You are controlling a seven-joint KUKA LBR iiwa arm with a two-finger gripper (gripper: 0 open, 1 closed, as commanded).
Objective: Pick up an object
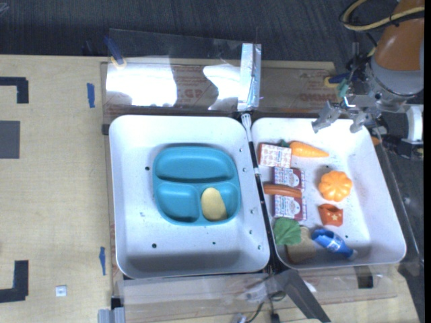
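I see arm at upper right of frame, gripper [342, 118] above right bin's [387, 200] top edge, fingers spread, nothing between them; carrot [308, 151] lower left.

One fixed camera above the bench, looking down at a slant (fairly far), both white bins [128, 200] framed

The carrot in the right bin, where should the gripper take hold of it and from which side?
Probably across the thick middle of the carrot, coming straight down from above. It lies flat and lengthwise along the bin's far side, tapering toward the right, so fingers closing across its width should seat best. A carton sits close at its left end, so stay right of that.
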